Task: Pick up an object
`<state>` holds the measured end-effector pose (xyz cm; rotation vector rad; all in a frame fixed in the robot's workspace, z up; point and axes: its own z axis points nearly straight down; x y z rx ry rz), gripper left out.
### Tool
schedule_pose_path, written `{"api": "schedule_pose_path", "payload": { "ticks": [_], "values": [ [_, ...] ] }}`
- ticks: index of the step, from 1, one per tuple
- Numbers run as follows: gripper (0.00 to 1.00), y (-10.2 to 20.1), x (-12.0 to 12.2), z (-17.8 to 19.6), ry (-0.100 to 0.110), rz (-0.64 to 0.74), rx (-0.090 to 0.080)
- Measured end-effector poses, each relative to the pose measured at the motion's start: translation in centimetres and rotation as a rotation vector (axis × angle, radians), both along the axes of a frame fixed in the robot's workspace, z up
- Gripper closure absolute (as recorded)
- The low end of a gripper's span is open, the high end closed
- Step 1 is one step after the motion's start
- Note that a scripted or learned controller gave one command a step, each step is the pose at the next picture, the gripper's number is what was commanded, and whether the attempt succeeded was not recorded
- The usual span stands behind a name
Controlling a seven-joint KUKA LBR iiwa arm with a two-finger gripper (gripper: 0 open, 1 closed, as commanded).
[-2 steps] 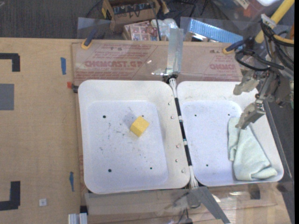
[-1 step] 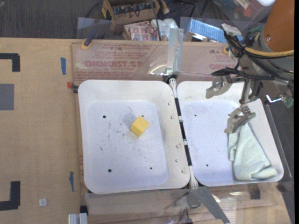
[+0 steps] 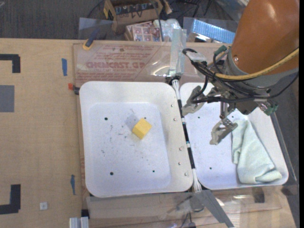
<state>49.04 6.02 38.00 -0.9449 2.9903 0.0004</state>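
Note:
A small yellow block (image 3: 141, 128) lies near the middle of the left bin (image 3: 95, 175). A pale crumpled cloth (image 3: 251, 153) rests along the right side of the right bin (image 3: 209, 175). My gripper (image 3: 205, 118) hangs over the upper left part of the right bin, just left of the cloth. It is open, with one metal finger (image 3: 189, 104) near the divider between the bins and the other (image 3: 221, 131) beside the cloth's edge. Nothing is between them. The block sits well to the left of the gripper, across the divider.
The arm's large orange band (image 3: 266, 27) and its cables (image 3: 213, 75) cover the top right of the right bin. A clear plastic sheet (image 3: 123, 63) lies behind the bins. Wooden bench surface (image 3: 33, 127) stretches to the left.

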Motion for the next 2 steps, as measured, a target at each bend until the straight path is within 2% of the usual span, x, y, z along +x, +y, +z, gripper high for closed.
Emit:
{"api": "schedule_pose_path", "payload": {
  "ticks": [1,2],
  "values": [
    [0.0,-7.2,3.5,5.7,-0.007,0.384,-0.003],
    [0.0,-1.9,2.2,5.7,-0.002,0.871,-0.003]
  ]
}}
